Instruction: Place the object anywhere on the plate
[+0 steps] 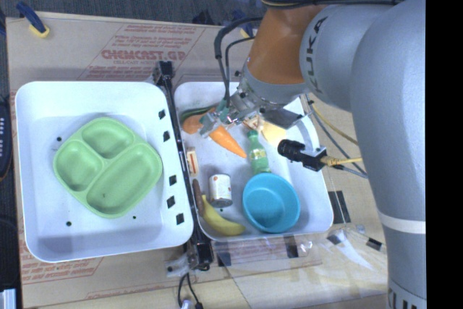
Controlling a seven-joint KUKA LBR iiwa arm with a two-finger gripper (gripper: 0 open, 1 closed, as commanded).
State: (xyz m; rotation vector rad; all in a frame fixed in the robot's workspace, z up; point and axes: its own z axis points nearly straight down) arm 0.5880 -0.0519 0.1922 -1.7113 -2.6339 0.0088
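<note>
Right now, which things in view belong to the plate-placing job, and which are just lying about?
Belonging to the job:
- green plate in the left bin
- gripper, low over the right bin
- carrot, nearest the gripper, likely the object

Lying about:
- blue bowl
- banana
- green bottle
- small white can

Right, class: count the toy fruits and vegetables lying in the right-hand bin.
2 clearly: a carrot near the bin's middle, just below the end effector, and a banana at the front edge beside the blue bowl. An orange piece left of the end effector may be a third; the arm may hide others.
</note>
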